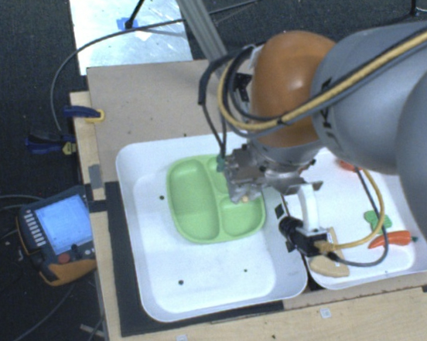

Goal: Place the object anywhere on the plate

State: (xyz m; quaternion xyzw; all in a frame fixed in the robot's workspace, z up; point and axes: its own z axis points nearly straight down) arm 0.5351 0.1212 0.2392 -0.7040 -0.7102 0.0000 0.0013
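Poised over the right edge of the green plate (206,199) in the left bin (159,290): the hand (241,193), grip state impossible to tell.

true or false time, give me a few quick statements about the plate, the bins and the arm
1. The green plate lies in the left bin. True.
2. The plate is one undivided dish. False: ridges split it into compartments.
3. The tool is over the plate's right edge. True.
4. An orange piece lies on the plate. False: it lies in the right bin.
5. The handheld screen sits inside a bin. False: it lies off the bench, left of it.
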